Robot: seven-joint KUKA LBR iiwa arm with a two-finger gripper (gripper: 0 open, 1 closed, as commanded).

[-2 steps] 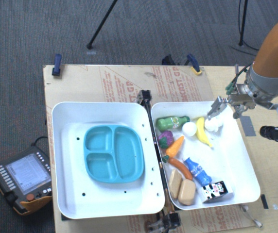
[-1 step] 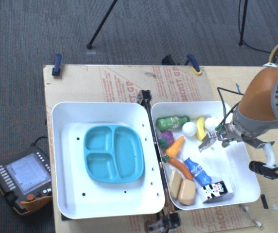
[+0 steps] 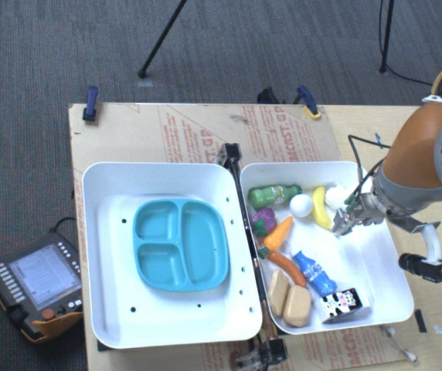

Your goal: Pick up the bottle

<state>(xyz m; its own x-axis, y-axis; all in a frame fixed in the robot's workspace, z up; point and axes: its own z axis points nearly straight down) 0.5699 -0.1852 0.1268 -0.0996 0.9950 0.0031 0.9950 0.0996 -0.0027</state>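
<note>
Approach step. My claw (image 3: 343,224) hovers in the right bin (image 3: 383,284) beside the banana (image 3: 321,207), grip state indeterminable. The bottle (image 3: 276,195) lies at the bin's far-left corner; next, translate there and descend.

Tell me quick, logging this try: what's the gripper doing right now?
Gripper: over the right bin, near the banana; open or shut cannot be told. The bottle lies apart from it, so it is not held.
</note>
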